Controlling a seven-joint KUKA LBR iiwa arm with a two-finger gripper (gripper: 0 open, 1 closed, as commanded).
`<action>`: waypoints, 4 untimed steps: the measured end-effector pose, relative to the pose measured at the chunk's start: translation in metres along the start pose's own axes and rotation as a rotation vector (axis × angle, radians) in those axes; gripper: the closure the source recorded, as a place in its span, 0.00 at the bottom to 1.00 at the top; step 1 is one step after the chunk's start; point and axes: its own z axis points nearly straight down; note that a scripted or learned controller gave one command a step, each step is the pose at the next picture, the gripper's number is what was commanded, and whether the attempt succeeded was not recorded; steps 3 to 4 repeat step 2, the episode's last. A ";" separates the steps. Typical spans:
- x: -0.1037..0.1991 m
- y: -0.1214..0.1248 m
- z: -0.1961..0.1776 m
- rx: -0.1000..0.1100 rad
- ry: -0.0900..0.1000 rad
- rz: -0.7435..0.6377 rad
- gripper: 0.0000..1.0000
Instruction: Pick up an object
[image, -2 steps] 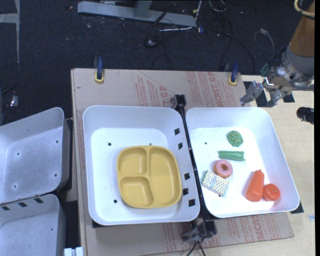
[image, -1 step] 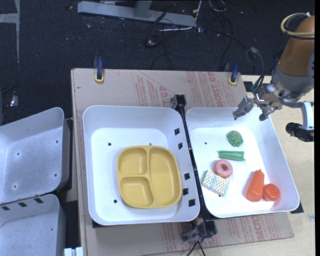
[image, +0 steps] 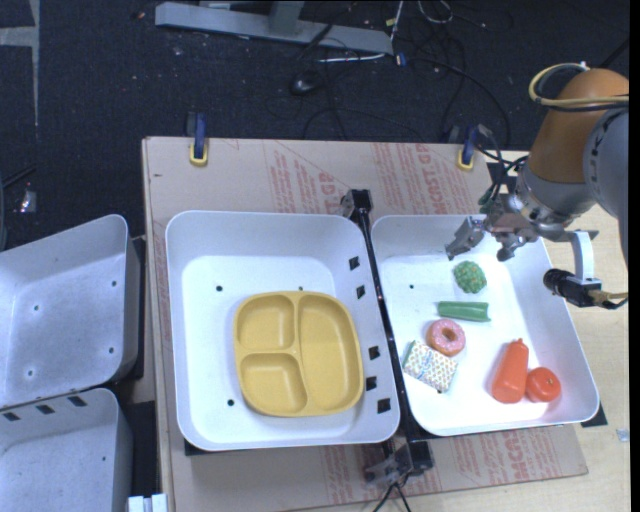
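Note:
The right bin (image: 415, 270) holds a green broccoli floret (image: 469, 276), a green pod (image: 463, 311), a pink frosted donut (image: 446, 337), a patterned square pouch (image: 431, 367), an orange-red bottle (image: 510, 372) and a red tomato (image: 543, 384). My gripper (image: 484, 246) hangs over the bin's far end, just above and behind the broccoli. Its fingers are spread open with nothing between them.
A yellow divided plate (image: 298, 352) lies in the left bin (image: 200, 290). A black divider (image: 372, 290) runs between the two bins. A black fitting (image: 568, 286) sticks out over the right bin's right rim. White panels (image: 60, 300) lie off the bench to the left.

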 end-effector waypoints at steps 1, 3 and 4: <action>-0.003 0.001 0.063 -0.001 -0.001 0.002 0.00; -0.004 0.006 0.044 -0.016 -0.004 0.001 1.00; -0.004 0.006 0.044 -0.016 -0.004 0.001 1.00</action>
